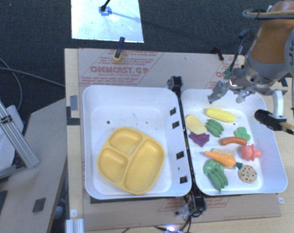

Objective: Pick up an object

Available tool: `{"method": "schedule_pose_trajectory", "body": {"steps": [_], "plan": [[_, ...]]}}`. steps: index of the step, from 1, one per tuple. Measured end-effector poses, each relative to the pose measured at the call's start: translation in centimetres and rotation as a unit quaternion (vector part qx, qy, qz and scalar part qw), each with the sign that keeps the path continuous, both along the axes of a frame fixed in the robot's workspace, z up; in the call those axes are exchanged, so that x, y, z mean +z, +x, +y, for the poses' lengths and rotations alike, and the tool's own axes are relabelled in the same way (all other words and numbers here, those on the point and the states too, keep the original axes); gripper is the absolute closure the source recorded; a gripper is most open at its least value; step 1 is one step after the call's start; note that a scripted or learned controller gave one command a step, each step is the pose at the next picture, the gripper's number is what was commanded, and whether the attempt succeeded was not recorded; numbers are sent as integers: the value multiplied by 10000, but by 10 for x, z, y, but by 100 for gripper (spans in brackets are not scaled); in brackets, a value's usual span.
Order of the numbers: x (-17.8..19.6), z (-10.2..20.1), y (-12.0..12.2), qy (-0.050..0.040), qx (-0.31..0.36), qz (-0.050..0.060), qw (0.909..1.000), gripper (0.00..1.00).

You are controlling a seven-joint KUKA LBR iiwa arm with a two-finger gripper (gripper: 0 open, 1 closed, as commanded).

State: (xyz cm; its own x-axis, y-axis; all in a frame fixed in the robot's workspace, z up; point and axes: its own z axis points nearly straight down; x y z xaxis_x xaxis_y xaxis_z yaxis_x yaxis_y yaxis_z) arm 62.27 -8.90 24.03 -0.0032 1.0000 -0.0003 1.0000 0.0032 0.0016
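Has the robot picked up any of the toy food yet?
Not yet. The gripper hangs open above the far end of the right bin, with nothing between its fingers. The corn just below it and the carrot lie in the bin. Going down, grabbing and lifting are all left.

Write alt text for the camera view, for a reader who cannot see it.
The arm's gripper hangs open over the far edge of the right bin, holding nothing, above toy foods: corn, carrot, sausage, cookie and greens. The left bin holds a yellow divided plate.
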Motion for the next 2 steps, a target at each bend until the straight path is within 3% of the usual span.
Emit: {"method": "schedule_pose_trajectory", "body": {"steps": [1, 2], "plan": [[-98, -19, -47, 6, -25, 59, 10000, 0], [-156, -14, -137, -9, -22, -17, 10000, 0]]}}
